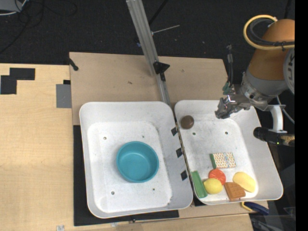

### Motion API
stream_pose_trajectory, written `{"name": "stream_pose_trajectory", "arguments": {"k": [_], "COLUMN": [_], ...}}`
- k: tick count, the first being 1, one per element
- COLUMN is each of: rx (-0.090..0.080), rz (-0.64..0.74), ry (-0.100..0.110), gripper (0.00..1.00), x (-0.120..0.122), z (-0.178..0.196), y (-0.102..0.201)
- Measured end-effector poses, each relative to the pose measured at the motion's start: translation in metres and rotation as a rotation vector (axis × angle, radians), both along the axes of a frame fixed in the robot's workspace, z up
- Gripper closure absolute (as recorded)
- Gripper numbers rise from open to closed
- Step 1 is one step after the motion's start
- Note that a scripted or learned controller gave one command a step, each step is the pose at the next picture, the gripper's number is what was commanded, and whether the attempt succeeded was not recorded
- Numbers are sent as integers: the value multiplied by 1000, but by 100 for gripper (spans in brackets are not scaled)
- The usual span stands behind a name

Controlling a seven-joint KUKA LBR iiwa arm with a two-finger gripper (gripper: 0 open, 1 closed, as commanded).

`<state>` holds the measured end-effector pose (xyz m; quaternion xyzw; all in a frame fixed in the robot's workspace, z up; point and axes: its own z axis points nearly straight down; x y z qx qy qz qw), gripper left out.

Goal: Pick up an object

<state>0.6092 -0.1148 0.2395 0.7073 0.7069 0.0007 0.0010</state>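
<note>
Two shallow white bins sit side by side on a pale wooden bench, with dark floor behind. A blue bowl (138, 161) lies in the left bin (96, 114). The right bin (262, 143) holds a small brown ball (186, 122) near its far left corner and a cluster at its near end: a checkered block (224, 160), a red piece (217, 174), two yellow pieces (212, 186) (244, 180), a green stick (198, 184) and a brown block (234, 191).

The gripper (226, 107) hangs over the far edge of the right bin, with nothing between its tips; I cannot tell how wide it stands. The step looks like the approach, with nothing picked yet. The ball is nearest, off to the gripper's left in the camera view; the cluster lies well apart toward the near rim. The next move calls for settling on one target, then descending squarely over it.
</note>
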Motion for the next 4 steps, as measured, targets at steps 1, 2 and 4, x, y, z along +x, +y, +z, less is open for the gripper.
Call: {"name": "stream_pose_trajectory", "arguments": {"k": [1,2,4], "rx": [1,1,1], "rz": [3,5,4], "ry": [3,3,4], "gripper": [100,100,100], "x": [-13,-13,-36], "z": [-5,-1,-16], "y": [42,98,203]}}
